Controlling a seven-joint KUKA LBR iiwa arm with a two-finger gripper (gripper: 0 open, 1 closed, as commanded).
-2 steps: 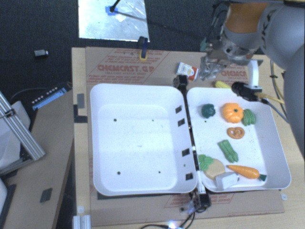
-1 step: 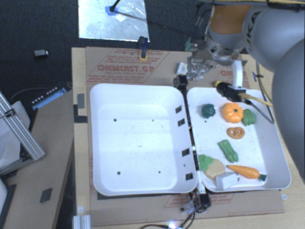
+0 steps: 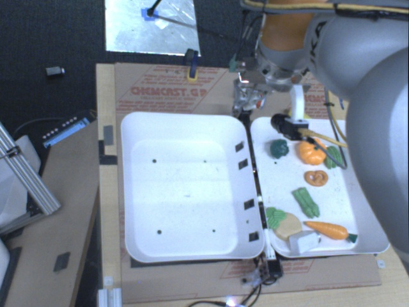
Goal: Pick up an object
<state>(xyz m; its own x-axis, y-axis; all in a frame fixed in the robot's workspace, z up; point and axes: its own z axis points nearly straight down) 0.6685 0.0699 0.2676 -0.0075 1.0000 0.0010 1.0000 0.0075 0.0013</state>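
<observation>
The right bin (image 3: 367,235) holds several toy foods. A dark green round piece (image 3: 278,148) lies at its far left, with an orange pumpkin-like piece (image 3: 310,152) and a green pod (image 3: 333,157) beside it. A brown pretzel (image 3: 316,178) and a green ridged vegetable (image 3: 306,201) lie in the middle. Nearer the front are a carrot (image 3: 329,229), a leafy green piece (image 3: 275,217), a beige disc (image 3: 287,225) and a pale block (image 3: 303,242). My gripper (image 3: 244,106) hangs over the far end of the divide between the bins, apart from all of them.
The left white bin (image 3: 131,133) stands beside the right one on a cardboard sheet (image 3: 166,88). The grey arm (image 3: 364,75) covers the upper right. A shiny metal sheet (image 3: 150,18) lies beyond the bins, with a yellow-and-blue clamp (image 3: 191,66) at its near edge.
</observation>
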